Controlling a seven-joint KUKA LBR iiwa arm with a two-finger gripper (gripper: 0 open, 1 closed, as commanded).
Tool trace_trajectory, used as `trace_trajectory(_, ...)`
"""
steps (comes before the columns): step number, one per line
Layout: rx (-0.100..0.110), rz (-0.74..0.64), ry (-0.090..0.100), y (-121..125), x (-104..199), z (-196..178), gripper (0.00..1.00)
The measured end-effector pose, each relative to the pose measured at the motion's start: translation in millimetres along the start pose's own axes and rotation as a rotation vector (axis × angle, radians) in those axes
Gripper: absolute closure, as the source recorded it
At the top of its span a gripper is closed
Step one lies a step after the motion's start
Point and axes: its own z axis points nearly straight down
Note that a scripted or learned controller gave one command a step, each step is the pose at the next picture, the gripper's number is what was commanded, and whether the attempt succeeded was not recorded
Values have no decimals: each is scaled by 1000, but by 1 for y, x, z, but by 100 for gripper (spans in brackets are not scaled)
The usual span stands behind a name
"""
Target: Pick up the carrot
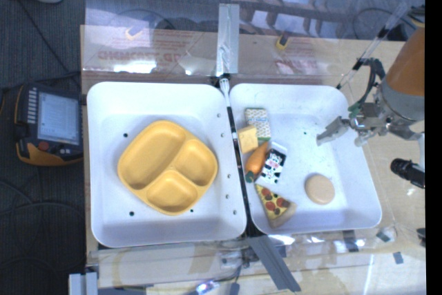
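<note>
I am in the approach step: my claw (330,133) hangs over the right bin (359,214), grip state I cannot tell. The carrot (257,159) lies well left of it, touching the cow-print carton (274,166); next I must travel left and descend.

The desk (159,55) is a pale wooden top with clear plastic sheeting along its far edge. Two shallow white bins rest directly on it, side by side and touching along a shared middle wall. The right bin (345,217) lies under and just left of the claw (330,133), its right rim near the claw's wrist. The left bin (100,211) sits well to the left of the claw, beyond the right bin.
</note>
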Motion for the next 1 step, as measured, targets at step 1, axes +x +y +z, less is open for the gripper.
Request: trace_trajectory(1, -14, -60, -6, -27, 56, 103, 0)
